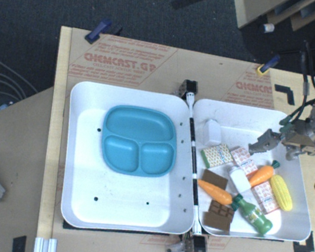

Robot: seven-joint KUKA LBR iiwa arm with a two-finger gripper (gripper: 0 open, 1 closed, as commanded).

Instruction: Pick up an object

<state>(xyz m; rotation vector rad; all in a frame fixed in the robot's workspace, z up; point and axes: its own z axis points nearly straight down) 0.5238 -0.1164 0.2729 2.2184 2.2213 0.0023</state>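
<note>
My gripper [276, 150] hangs over the back right part of the right bin [302, 227], its fingers [260, 145] spread open with nothing between them. Just below it lie a small orange carrot [263, 175] and a yellow corn cob [281, 192]. Further left and nearer the front are a patterned packet [217, 155], a white bottle [238, 181], a longer carrot [216, 192], a green bottle [253, 214] and two brown chocolate pieces [218, 216].
The left bin [74, 192] holds a blue divided plate [139, 140]. A white cup [214, 129] sits at the back left of the right bin. A red-and-white packet [265, 197] lies beside the corn. The arm comes in from the right edge.
</note>
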